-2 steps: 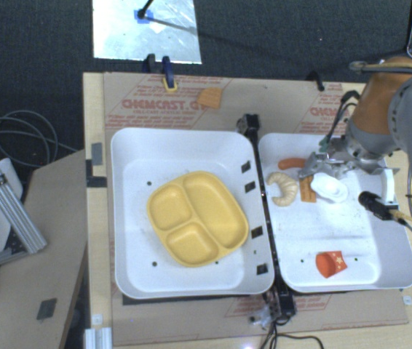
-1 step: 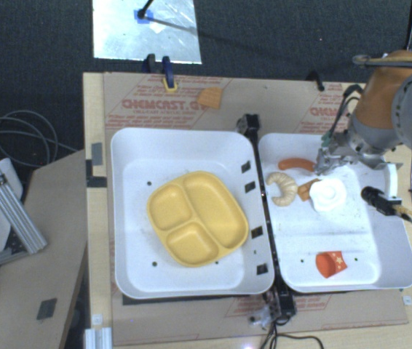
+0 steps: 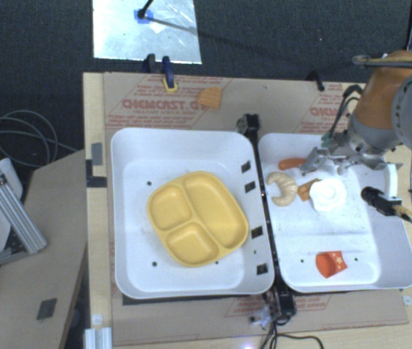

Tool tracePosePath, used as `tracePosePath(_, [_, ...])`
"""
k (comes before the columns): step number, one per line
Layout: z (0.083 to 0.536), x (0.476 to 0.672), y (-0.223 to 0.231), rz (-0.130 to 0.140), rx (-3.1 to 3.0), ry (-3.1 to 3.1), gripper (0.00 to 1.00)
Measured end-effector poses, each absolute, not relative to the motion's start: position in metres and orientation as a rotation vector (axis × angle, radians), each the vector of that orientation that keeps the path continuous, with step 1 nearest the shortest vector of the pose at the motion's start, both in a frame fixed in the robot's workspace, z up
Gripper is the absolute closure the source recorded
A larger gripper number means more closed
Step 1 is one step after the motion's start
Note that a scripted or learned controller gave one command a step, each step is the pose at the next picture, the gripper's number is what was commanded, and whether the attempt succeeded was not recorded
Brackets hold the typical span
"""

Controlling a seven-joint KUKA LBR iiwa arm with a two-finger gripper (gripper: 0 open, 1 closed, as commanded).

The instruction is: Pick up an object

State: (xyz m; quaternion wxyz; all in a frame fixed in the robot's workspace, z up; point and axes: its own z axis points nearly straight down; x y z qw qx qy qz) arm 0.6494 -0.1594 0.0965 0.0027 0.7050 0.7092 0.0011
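Two shallow white bins sit side by side on the table (image 3: 119, 107). The left bin (image 3: 129, 195) holds one thing: a yellow three-compartment plate (image 3: 197, 226), lying flat near its middle. The right bin (image 3: 395, 260) holds four loose objects: an orange carrot-like piece (image 3: 291, 163) at the far left, a tan croissant (image 3: 284, 188) just nearer, a white round object (image 3: 329, 195) right of the croissant, and a red-orange cup (image 3: 330, 263) alone at the near side. The end effector (image 3: 327, 156) hangs over the bin's far part, just beyond the white object; whether it is released or clenched cannot be told.
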Motion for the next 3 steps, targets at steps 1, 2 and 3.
tracePosePath(1, [0.274,0.672,-0.195,0.015,2.204,2.209,0.00])
tracePosePath(2, [0.170,0.611,-0.139,-0.004,2.222,2.233,0.00])
tracePosePath(3, [0.099,0.528,-0.145,-0.007,2.230,2.225,0.00])
